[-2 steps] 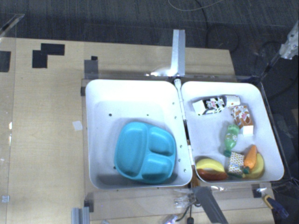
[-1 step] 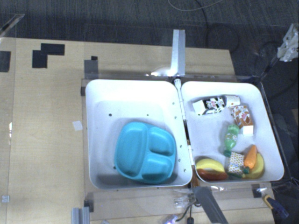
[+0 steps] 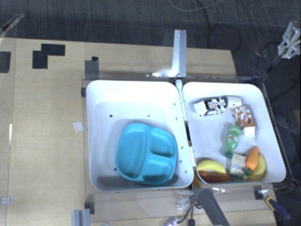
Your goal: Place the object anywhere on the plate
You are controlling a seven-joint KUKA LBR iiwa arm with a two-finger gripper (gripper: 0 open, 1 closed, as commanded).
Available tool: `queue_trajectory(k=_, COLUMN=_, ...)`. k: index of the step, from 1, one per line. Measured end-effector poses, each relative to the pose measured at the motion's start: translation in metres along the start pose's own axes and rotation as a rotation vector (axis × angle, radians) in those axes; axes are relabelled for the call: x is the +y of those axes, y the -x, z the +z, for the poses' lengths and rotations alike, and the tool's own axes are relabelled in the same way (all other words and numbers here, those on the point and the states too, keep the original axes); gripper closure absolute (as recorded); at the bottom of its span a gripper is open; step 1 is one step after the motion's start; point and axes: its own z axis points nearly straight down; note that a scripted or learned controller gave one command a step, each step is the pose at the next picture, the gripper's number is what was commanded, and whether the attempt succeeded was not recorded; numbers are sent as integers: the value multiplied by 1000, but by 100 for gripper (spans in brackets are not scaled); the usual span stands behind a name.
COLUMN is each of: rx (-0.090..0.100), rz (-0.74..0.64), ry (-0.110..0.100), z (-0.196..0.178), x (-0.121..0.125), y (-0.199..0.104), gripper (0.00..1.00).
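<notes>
The counter (image 3: 42, 140) bears two white bins. In the left bin (image 3: 101, 102) lies the blue plate (image 3: 146, 153), its long axis running from upper left to lower right. The right bin (image 3: 268, 126) holds the clutter; a likely object is the carrot (image 3: 252, 157), pointing up and slightly right. At the upper right edge something pale may be the hand (image 3: 289, 41); its state cannot be told. A good pick grips across the carrot's narrow width.
</notes>
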Motion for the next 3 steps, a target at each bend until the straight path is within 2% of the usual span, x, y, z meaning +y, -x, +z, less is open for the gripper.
queue_trajectory(k=1, rx=-1, rz=-295, ry=0, z=0, x=0, y=0, gripper=100)
queue_trajectory(k=2, rx=-1, rz=-521, ry=1, z=0, x=0, y=0, gripper=100)
queue_trajectory(k=3, rx=-1, rz=-593, ry=1, z=0, x=0, y=0, gripper=100)
